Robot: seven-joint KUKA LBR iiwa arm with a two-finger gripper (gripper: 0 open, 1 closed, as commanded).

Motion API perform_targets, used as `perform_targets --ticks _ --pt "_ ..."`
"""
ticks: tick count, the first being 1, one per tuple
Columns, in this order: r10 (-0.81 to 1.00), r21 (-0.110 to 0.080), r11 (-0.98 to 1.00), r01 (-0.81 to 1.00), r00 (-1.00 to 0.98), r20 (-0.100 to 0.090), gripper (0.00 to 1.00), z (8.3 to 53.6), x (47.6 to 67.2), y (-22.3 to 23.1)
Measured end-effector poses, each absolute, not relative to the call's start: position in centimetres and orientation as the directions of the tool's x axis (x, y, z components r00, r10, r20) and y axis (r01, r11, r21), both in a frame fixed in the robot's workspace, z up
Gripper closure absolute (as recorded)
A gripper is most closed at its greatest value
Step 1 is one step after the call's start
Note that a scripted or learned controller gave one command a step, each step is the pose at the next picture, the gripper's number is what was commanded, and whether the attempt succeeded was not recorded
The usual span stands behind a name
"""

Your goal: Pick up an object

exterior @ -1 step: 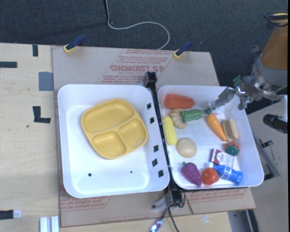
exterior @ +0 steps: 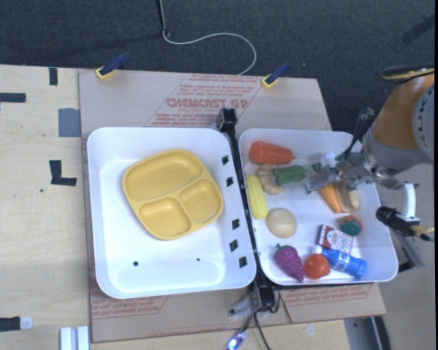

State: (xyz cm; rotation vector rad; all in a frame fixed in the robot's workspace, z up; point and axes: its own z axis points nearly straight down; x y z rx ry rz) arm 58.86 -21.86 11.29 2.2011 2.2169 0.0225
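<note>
The gripper [exterior: 323, 173], its jaws' state impossible to tell, hovers low in the right bin [exterior: 365, 141] by the toy carrot [exterior: 331, 197], a light, stiff, smooth plastic piece best pinched across its thicker middle.

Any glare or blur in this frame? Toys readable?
Camera view: even, soft lighting, faint shadows; white bins bright but not blown out; yellow plate and corn crisp; gripper area over the carrot is cluttered and slightly soft, small toys hard to separate.
</note>
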Motion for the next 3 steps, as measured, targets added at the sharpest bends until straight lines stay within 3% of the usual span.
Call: perform_targets --ticks 1,2,3 --pt "1.0 0.026 0.007 1.0 -0.007 -0.005 1.0 12.1 58.9 -21.9" --pt "1.0 0.002 0.003 1.0 -0.003 0.002 1.0 19.5 51.7 -16.0" --pt "1.0 0.002 0.008 1.0 -0.008 0.003 1.0 25.2 49.2 -8.1"
